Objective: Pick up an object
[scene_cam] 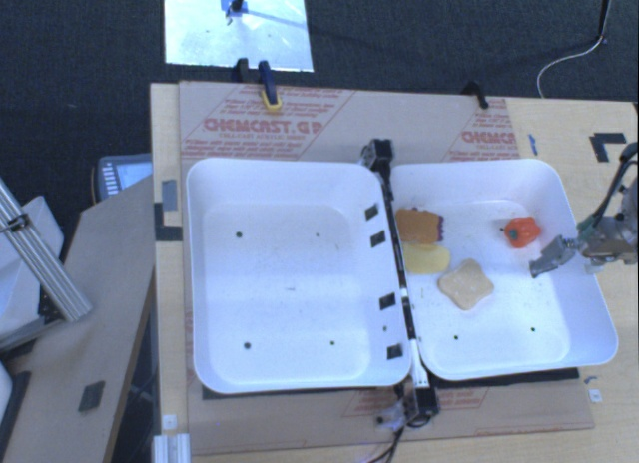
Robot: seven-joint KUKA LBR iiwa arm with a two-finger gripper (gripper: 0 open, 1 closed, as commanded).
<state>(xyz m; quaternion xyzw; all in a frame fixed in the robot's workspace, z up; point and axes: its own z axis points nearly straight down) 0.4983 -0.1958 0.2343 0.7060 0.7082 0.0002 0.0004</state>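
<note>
- Leftmost, an aluminium extrusion (40,256) is seen slanting across the lower corner, beside a small grey device (122,174) at the bench edge.
- Further up, a shiny metal plate (238,10) is laid flat on the dark carpet (429,12) beyond the bench.
- Next, a yellow clamp (270,94) is fixed at the far edge of a printed cardboard sheet (300,124), on which both bins are set.
- Beneath it, the left bin (210,192) is placed; only small dark specks are seen on its floor.
- Along the shared edge, the two bins are joined by a row of black clips (384,271).
- Just past that edge, in the right bin (559,351), a brown and purple block (419,225) is found close to the dividing wall.
- Touching it on the near side, a pale yellow piece (429,259) is laid flat.
- Just beside that, a tan toast-shaped piece (466,284) is seen lying flat.
- Well apart from these three, an orange-red object (519,231) is placed towards the bin's right wall.
- At the far right, the gripper (551,256) is reached in over the bin's right rim, near the orange-red object but apart from it; nothing is seen held, and whether it is spread or pressed together cannot be told.
- Above, a white cable (574,52) is draped over the carpet.
</note>
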